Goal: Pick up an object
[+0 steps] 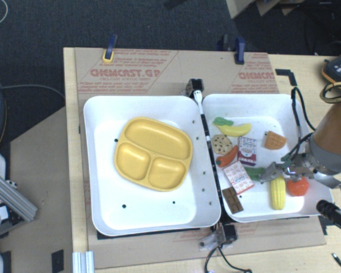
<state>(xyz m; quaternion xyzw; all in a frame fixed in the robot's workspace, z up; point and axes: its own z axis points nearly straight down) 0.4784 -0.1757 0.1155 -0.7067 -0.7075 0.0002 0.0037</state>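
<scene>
The gripper (pixel 284 172) hangs in the right bin (pixel 261 102), just above the corn cob (pixel 278 193) and beside the tomato (pixel 298 186).

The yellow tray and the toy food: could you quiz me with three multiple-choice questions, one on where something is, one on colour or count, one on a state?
1. Where does the yellow tray lie?
A. Left bin
B. Right bin
C. On the bare bench

2. How many compartments does that tray have?
A. Two
B. Three
C. Five

3. How does the corn cob sit?
A. Standing on end
B. Lying flat on the bin floor
C. On the yellow tray

Answers:
1 A: it sits in the left bin, the toy food in the right bin.
2 B: one long section above two smaller ones.
3 B: it lies on its side beside a red tomato, below the end effector.
</scene>
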